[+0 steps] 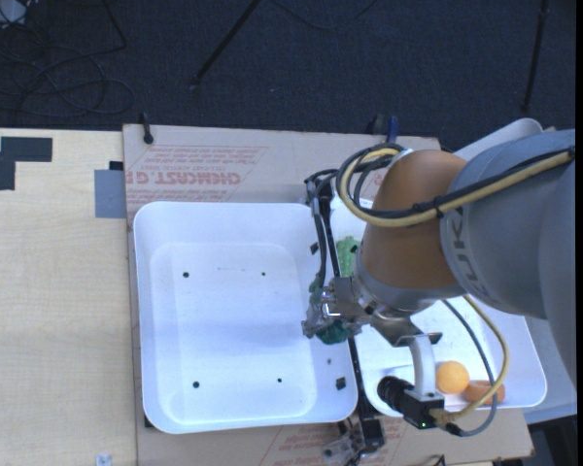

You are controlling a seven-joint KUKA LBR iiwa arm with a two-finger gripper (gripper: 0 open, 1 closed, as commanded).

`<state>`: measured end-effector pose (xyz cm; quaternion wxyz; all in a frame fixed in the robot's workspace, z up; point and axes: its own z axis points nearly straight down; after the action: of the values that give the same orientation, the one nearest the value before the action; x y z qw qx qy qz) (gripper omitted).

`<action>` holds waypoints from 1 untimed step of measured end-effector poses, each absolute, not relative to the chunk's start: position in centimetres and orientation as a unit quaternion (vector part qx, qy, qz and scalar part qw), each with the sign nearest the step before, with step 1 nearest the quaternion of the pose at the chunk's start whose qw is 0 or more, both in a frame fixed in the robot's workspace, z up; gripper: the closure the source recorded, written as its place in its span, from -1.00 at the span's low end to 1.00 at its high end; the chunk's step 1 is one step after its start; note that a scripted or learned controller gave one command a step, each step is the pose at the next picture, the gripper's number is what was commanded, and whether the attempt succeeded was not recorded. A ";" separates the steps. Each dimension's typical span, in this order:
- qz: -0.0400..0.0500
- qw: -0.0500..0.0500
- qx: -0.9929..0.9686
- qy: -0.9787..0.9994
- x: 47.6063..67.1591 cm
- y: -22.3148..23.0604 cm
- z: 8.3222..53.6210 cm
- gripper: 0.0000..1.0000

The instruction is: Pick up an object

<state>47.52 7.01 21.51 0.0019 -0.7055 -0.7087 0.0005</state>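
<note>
The grey arm with its orange band (pixel 413 197) reaches over the right-hand shallow white bin (pixel 525 382), hiding most of it. Its two-finger gripper (pixel 328 326) hangs at that bin's left rim, just beside the left-hand white bin (pixel 228 314). A small dark-green object (pixel 336 334) sits at the gripper's tip; whether it lies between the jaws, or whether they are parted, cannot be made out. An orange ball (pixel 453 376) lies near the right bin's front edge.

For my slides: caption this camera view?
KUKA arm's gripper over the bins' divider near a green object; orange ball in right bin.
</note>
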 end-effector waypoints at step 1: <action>0.000 0.001 -0.706 -0.708 47.6 7.9 24.8 1.00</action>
<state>47.60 7.90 24.75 0.0006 -0.7065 -0.7077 0.0001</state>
